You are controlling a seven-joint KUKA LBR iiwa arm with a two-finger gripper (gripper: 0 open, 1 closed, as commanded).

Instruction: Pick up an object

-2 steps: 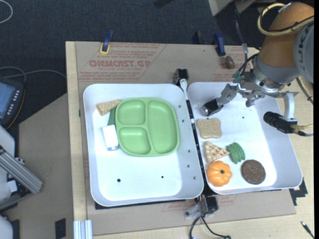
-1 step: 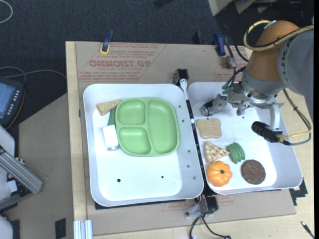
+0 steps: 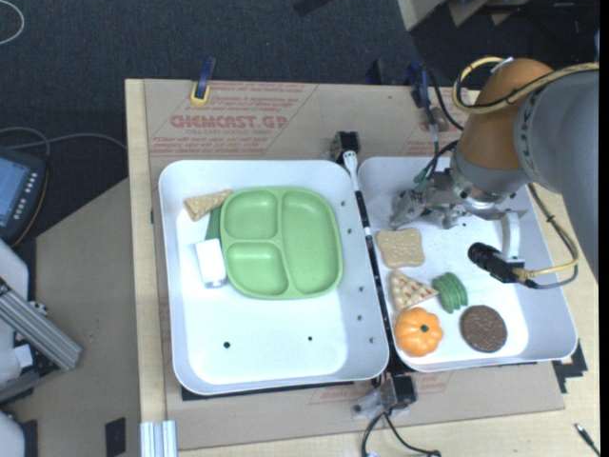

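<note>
Reading "CHEMCAST" in red on the brown board (image 3: 228, 117); the gripper (image 3: 428, 208) hangs above the cracker (image 3: 400, 247), grip unclear.

A brown board (image 3: 257, 112) printed with red lettering lies under both bins on dark carpet (image 3: 143, 17) — a yellow-tipped clamp (image 3: 202, 86) grips its far edge, and a dark-screened device (image 3: 17, 190) sits left.
</note>
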